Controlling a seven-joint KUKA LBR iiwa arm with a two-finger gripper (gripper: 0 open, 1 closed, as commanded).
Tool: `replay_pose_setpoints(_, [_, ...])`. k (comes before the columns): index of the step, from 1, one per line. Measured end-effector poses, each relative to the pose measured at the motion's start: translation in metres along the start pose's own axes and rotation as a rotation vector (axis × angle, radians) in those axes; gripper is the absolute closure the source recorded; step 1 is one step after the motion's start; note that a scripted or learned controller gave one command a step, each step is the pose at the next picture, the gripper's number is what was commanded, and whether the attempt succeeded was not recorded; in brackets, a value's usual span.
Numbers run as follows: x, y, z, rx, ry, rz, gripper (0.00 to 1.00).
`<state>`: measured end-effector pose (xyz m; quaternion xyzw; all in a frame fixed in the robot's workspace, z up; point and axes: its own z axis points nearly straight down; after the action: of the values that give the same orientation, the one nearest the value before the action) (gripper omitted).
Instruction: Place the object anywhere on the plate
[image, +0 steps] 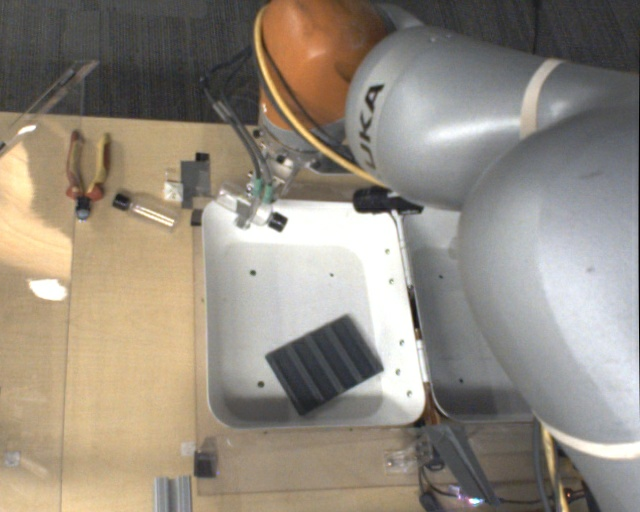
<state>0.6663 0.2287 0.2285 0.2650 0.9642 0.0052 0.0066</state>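
At the near edge of the wooden bench (120, 380), a small dark block (205, 462) sits just in front of the left bin's near left corner, and a ribbed metal piece (172, 492) lies just nearer than it. A tangle of cables and brackets (450, 475) sits in front of the gap between the two bins.

The left bin (225, 330) is a shallow white tray with rounded corners. In its near half lies a dark ribbed plate (324, 363), a flat rectangle turned at an angle, resting on the bin floor and not touching the walls. I can see nothing else in this bin, and no separate object to be placed can be made out. The right bin (450, 380) stands just beside it; the grey arm (520, 200) covers most of it.

Farther back, the gripper (258, 205) hangs over the far left corner of the left bin, well apart from the plate. Its tip is small and cluttered with fittings, so I cannot tell how it is set or whether it carries anything. The orange band (315, 50) sits above it.

On the bench to the far left lie red-handled pliers (86, 172), a small clear vial (145, 209) and a metal bracket (193, 180).
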Motion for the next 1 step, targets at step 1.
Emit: replay_pose_setpoints(1, [0.0080, 0.0035, -0.0997, 0.006, 0.004, -0.096, 1.00])
